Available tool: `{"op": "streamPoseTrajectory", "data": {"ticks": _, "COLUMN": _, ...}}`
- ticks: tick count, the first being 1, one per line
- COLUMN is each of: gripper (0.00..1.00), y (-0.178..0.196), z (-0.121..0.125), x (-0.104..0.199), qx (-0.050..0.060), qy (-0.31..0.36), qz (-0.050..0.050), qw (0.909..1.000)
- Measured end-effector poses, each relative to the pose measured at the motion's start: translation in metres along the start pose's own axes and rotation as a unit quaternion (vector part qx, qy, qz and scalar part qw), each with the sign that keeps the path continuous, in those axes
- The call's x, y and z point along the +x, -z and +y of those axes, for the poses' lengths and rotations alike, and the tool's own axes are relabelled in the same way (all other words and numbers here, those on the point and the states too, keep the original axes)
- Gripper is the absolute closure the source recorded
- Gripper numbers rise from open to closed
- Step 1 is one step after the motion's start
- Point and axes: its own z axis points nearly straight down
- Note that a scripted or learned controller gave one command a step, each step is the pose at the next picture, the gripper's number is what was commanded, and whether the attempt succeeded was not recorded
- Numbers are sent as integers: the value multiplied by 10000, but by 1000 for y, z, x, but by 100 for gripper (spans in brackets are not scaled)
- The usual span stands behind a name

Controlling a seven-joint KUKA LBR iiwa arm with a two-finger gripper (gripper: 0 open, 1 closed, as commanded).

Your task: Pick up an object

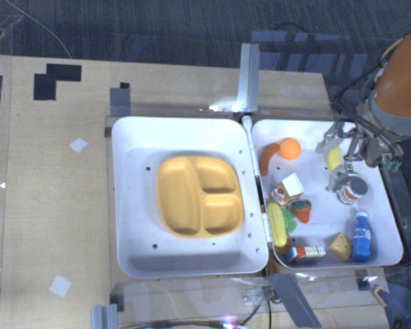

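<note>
The metal two-finger gripper [344, 157] hangs over the far right part of the right-hand shallow white bin [395, 245], at about two o'clock from that bin's middle. Its fingers are spread apart, one prong near the bin's far edge and the other lower down, and a small yellow object [334, 158] sits between them; whether they press on it cannot be told. Just at five o'clock from the gripper lies a small round can with a red and white label [350, 190], close under the lower finger.

Above the gripper, toward three o'clock, the grey wrist leads to the orange band of the arm [401, 81] at the right edge.

At nine o'clock from the gripper lies an orange ball [290, 149], touching a curved orange-red piece [267, 159] beside the bin's left wall. Toward the bin's middle sit a small white and brown box [288, 186] and a red strawberry-like toy with green leaves [301, 212]. A yellow corn cob [278, 225] lies along the left wall. Along the near edge are a red and white packet [308, 253], a tan block [339, 246] and a blue bottle with a white cap [361, 235].

The left-hand white bin [133, 252] holds a yellow divided plastic tray [197, 195] at its centre.
</note>
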Motion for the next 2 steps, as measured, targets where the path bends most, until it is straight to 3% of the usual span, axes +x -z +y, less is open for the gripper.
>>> {"op": "streamPoseTrajectory", "data": {"ticks": 1, "gripper": 0, "y": 0, "z": 0, "x": 0, "qx": 0, "qy": 0, "qz": 0, "qw": 10000}}
{"op": "streamPoseTrajectory", "data": {"ticks": 2, "gripper": 0, "y": 41, "z": 43, "x": 17, "qx": -3, "qy": -1253, "qz": -11, "qw": 9921}}
